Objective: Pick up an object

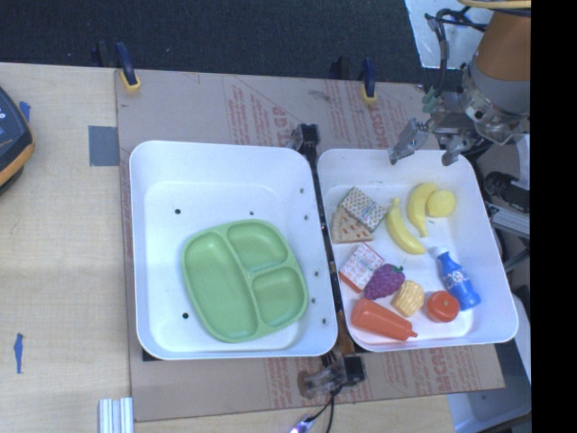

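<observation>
Gripper (424, 147) hovers over the far edge of the right bin (491, 327), fingers spread, nothing between them. Candidate objects lie in that bin: banana (402, 230) and lemon (441, 203) toward the far right corner, carrot (380, 320) and tomato (442, 306) along the near edge; green tray (243, 280) sits in the left bin (144, 242). Banana looks the nearest isolated target, though its gap to the lemon is hard to judge. Suggest descending vertically, fingers straddling its narrow width, clear of neighbours, before closing.

Robotics lab: clamped cardboard sheet (270, 106) on bench, two white bins (144, 242), grey arm (496, 70), loose cabling.
</observation>
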